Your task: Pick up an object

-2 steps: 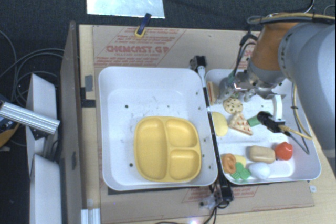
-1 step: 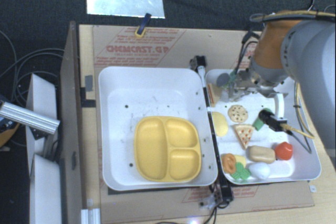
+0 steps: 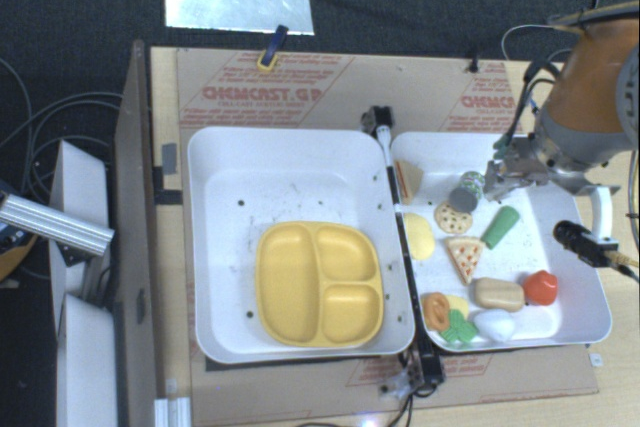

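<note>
A: Counting from the left, what is on the bench?

B: Two white bins side by side. The left bin [image 3: 215, 215] holds one yellow divided tray [image 3: 318, 281] with three compartments. The right bin [image 3: 585, 290] holds the toy food.

A: How many pieces?

B: I make out about ten, though the front corner is crowded. One orange wedge [image 3: 406, 179] leans at the left wall. One pale yellow lump [image 3: 418, 237] lies below it, then one orange piece [image 3: 436, 310] and one green leafy piece [image 3: 459, 326] at the front. One round cookie [image 3: 454, 218], one pizza slice [image 3: 465, 258], one small grey can [image 3: 470, 184], one white egg-like piece [image 3: 494, 324], one green cylinder [image 3: 500, 226], one tan roll [image 3: 497, 293] and one red tomato-like piece [image 3: 540, 287] follow.

A: And the gripper?

B: The gripper [image 3: 503, 177] is in the bin's back part, at the end of the arm [image 3: 590, 95]. I cannot tell how it is set.

A: What lies nearest?

B: The grey can, just left of it, close enough that I cannot tell whether they touch. The green cylinder lies just in front of it.
</note>
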{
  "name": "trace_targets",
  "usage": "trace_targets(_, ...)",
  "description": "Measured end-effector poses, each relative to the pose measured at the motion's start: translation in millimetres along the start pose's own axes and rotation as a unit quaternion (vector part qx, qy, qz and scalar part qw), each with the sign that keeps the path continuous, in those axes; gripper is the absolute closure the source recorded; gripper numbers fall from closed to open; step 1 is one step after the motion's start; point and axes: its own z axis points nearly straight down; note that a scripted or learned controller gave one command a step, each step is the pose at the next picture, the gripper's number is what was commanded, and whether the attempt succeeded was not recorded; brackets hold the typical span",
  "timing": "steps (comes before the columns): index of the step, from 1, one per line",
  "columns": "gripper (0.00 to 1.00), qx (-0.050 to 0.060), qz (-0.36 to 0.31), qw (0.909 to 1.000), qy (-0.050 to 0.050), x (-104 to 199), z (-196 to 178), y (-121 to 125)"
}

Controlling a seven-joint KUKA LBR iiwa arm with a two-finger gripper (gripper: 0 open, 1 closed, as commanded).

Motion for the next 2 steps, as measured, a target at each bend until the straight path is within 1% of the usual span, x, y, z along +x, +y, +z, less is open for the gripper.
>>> trace_targets(1, 0.00, 0.002, -0.002, 1.0000, 0.001, 2, 6, 1)
trace_targets(2, 0.00, -0.008, -0.002, 1.0000, -0.001, 6, 75, 8)
